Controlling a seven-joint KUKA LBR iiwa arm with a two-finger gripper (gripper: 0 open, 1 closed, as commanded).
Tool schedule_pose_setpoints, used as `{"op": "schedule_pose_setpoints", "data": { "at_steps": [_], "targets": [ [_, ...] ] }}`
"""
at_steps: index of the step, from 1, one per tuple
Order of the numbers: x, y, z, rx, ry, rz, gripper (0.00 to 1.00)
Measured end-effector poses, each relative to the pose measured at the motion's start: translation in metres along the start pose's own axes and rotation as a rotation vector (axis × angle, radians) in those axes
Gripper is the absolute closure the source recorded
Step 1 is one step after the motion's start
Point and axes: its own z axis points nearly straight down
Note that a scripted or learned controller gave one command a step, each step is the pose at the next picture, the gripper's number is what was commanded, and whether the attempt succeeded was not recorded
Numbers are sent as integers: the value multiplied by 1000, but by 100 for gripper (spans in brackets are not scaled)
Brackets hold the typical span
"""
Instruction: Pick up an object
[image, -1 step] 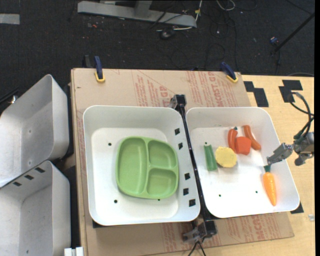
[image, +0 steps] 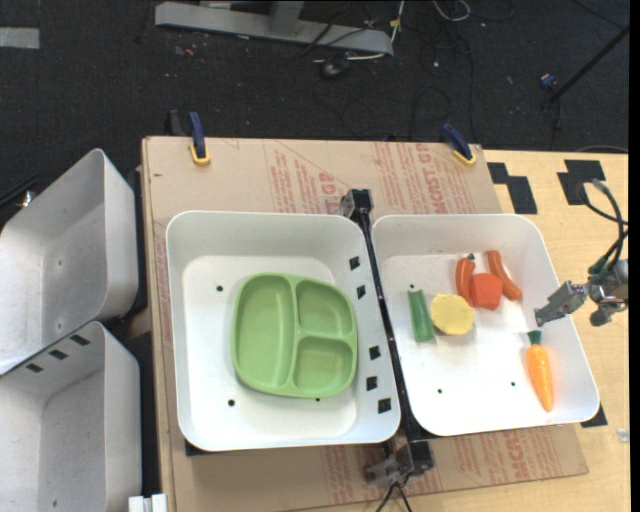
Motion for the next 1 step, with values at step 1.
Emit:
{"op": "schedule_pose_setpoints", "data": {
  "at_steps": [1],
  "targets": [
    [3, 3, 63, 4, 2, 2, 0]
  ]
}}
